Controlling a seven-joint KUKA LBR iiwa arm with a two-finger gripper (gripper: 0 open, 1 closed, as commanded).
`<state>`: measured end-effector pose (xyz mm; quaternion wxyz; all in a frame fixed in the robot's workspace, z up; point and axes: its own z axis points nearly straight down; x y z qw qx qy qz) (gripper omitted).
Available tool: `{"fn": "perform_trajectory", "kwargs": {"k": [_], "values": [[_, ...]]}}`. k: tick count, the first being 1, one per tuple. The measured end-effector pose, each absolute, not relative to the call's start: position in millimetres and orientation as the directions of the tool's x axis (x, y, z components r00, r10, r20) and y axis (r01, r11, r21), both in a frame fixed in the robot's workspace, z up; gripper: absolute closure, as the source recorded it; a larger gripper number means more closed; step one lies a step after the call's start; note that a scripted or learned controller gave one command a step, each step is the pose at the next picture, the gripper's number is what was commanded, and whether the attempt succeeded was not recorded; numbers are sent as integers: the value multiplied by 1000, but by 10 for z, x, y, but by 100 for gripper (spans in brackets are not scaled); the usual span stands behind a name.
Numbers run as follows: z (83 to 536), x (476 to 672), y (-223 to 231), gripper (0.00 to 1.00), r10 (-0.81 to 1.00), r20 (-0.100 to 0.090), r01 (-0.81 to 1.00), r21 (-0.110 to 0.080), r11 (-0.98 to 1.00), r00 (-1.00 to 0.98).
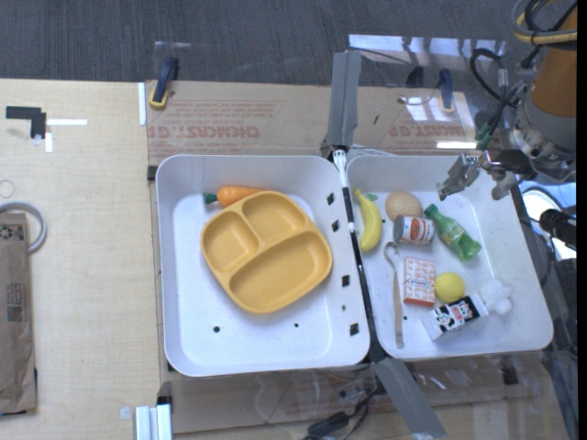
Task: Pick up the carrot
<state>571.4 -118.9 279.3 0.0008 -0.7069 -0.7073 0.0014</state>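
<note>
Yellow plate (267,262) touching carrot (237,193)

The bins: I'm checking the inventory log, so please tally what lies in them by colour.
Yellow: 3 (plate, banana, lemon)
Orange: 2 (carrot, box)
Green: 1 (bottle)
Tan: 1 (potato)
Silver: 2 (can, spoon)
White: 1 (milk bottle)
Total: 10

1. Printed in red on the cardboard (246,117) behind the left bin, mirrored and upside down: roughly "CHEMCYL".
2. Too small to read: print on the can (415,231), small box (419,280), carton (454,317) and brown bag (16,310).
</note>
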Motion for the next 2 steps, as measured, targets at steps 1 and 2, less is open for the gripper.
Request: {"fn": "perform_trajectory", "kwargs": {"k": [1, 2], "values": [[2107, 6000, -905, 0, 999, -1, 999, -4, 39, -39], [1907, 5283, -561, 0, 992, 0, 992, -3, 127, -127]]}}
